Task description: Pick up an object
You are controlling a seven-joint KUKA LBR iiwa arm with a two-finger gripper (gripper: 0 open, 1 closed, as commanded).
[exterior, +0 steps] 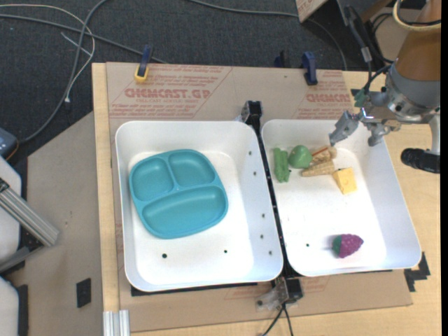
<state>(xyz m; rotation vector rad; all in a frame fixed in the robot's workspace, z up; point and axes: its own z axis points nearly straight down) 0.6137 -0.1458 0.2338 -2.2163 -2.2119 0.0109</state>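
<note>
two white bins — left bin (133, 257) holds a teal plate (178, 192), right bin (392, 243) toy food — gripper (358, 131) open, holding nothing

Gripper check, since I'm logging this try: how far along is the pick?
Nothing looks picked yet. The gripper hangs over the right bin's far edge with open jaws and nothing between them. The toys lie in that bin: a green pair, a cone, a cheese wedge and purple grapes. Left to do: descend onto one, close and lift.
</note>
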